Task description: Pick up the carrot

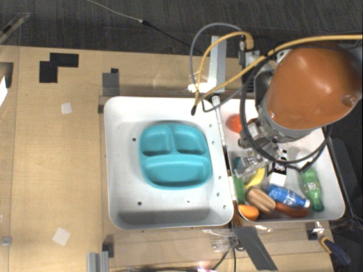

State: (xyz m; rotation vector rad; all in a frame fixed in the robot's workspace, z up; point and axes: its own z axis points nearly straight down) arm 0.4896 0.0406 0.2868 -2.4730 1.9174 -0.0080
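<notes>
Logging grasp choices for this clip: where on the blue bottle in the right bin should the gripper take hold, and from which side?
Probably across the middle of the blue bottle, coming down from above. It lies on its side, so fingers closing across its narrow width would suit. Neighbours crowd it: the green bottle at its right end, the bread roll at its left.

**Arm low over right-hand bin, wrist pointing down**

Arm (309,89) enters from the right of the camera view and stands nearly end-on to the lens. Orange band fills most of its outline, a broad rounded dome; grey body shows at the edges and beneath it. Yellow and black cables loop off the upper left side of the wrist and trail around below it. Gripper (253,164) hangs under the wrist, lower left of the dome, mostly screened by wrist and cabling. Tip detail too cluttered to read.
</notes>
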